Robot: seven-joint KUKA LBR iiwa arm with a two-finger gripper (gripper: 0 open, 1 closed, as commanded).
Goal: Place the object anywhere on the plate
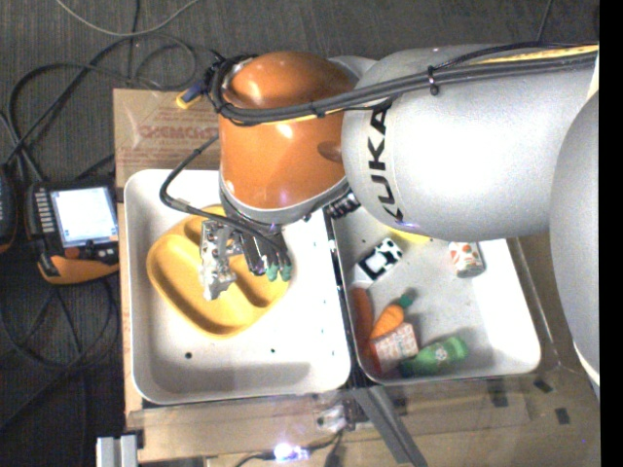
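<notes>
Camera view from above has my claw [243, 264] hanging over the yellow plate [180, 285] in the left bin [165, 368], with my big orange band [277, 134] sitting right above it and blocking a good chunk of the bin's 12 o'clock end. Honestly I can't tell how far my fingers are spread from this angle; the metal bits just blur together, with a bit of green at the tips, and I can't make out anything pinched in there.

The plate lies toward 9 o'clock in its bin, and my claw is over its 3 o'clock half.

Over in the right bin [521, 343] is the rest of the stuff: a carrot [392, 315] near the middle, a small red box [394, 343] just beside it at 6 o'clock, a green bottle [438, 356] lying flat at roughly 4 o'clock from the carrot, a black and white thing [381, 259] at 12 o'clock, and a little red and white can [466, 257] out toward 2 o'clock. No clue which one counts as "the object".
</notes>
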